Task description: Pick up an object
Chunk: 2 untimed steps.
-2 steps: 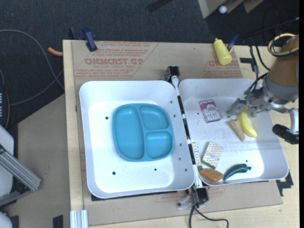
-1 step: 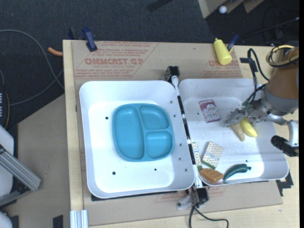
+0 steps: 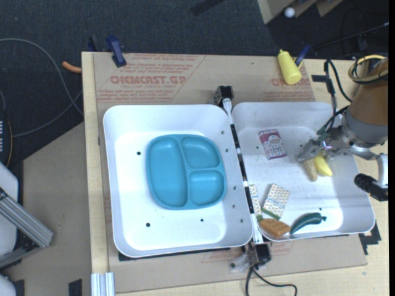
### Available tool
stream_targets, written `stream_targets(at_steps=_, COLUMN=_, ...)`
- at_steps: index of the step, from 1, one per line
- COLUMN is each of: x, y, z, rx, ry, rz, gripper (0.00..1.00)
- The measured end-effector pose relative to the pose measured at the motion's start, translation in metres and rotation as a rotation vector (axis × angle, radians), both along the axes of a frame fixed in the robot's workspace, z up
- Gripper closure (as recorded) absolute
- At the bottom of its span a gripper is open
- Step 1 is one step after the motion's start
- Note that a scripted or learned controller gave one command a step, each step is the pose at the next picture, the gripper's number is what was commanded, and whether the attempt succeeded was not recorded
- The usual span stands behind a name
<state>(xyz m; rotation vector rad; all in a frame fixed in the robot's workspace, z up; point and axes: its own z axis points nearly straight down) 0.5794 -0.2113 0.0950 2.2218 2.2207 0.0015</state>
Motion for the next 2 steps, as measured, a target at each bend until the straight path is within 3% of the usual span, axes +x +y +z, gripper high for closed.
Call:
stream_targets(at_steps=1, x=0.023, y=0.079, z=-0.010, rx=0.002, ry=0.000, rz=0.003, gripper=1.00)
stream_targets(at_steps=2, x=-0.007, y=0.154, z=0.090, rx=0.000, ry=0.000, rz=0.002, gripper=1.00)
